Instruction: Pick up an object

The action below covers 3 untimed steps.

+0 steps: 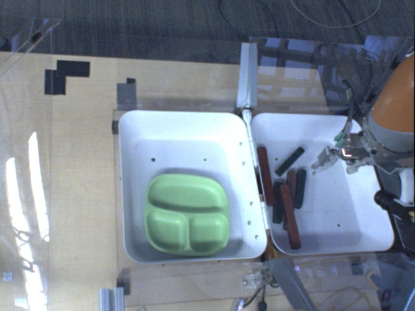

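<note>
Landmark for everything: the divider (249, 151) where the 2 white bins meet.

Nearest the camera, just left of the divider's lower end, a green tray (188, 214) w/ 3 compartments lies flat in the left bin (139, 131). It fills the near half of that bin, well apart from the arm.

Just right of the divider, in the right bin (343, 235), sits a cluster of approx. 6 slim sticks. A long dark red stick (264, 173) runs alongside the divider, nearly touching it. Next out, a black stick (277, 203) and another red stick (290, 216) lie close together, the red one reaching nearest the camera. A short reddish one and a dark stick (300, 188) sit beside them. Farthest back, a black stick (289, 161) lies at a slant, away from the divider's line.

Farther right of the divider, the gripper (337, 153) hangs over bare bin floor, w/ the orange band (395, 102) behind it. Fingers blur into the wrist hardware, so can't tell if they're apart or together; nothing seen between them.

Key relation: the sticks lie left of the gripper, i.e. toward the divider, the slanted black one nearest. Most long axes run parallel to the divider, near-to-far. My read: the pick hasn't begun; the gripper needs to shift toward the divider and close across a stick's short width. Tight packing risks grabbing 2 or none.
</note>
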Available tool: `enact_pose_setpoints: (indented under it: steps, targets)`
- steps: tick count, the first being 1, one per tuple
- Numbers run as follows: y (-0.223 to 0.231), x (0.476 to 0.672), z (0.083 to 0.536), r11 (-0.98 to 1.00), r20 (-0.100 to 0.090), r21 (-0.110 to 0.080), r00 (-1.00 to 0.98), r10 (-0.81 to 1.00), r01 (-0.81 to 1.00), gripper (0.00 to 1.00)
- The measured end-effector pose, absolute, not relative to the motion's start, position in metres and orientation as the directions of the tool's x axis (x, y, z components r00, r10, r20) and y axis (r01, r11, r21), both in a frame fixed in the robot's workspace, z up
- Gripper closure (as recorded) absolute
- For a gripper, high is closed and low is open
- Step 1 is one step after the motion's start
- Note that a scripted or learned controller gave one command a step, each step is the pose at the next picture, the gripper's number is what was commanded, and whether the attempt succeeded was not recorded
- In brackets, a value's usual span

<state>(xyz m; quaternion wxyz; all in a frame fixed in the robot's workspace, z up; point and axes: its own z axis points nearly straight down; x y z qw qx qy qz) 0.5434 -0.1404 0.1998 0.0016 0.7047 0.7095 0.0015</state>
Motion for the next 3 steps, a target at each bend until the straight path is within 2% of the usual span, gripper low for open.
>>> enact_pose_setpoints:
  steps: [1, 2, 3]
  targets:
    - [-0.119, 0.558, 0.097, -0.032, 0.0, 0.009, 0.032, 0.999, 0.999, 0.0]
    - [-0.118, 0.56, 0.108, -0.031, 0.001, 0.015, 0.031, 1.0, 0.999, 1.0]
    - [-0.05, 0.585, 0.203, -0.01, 0.0, 0.008, 0.01, 1.0, 1.0, 1.0]
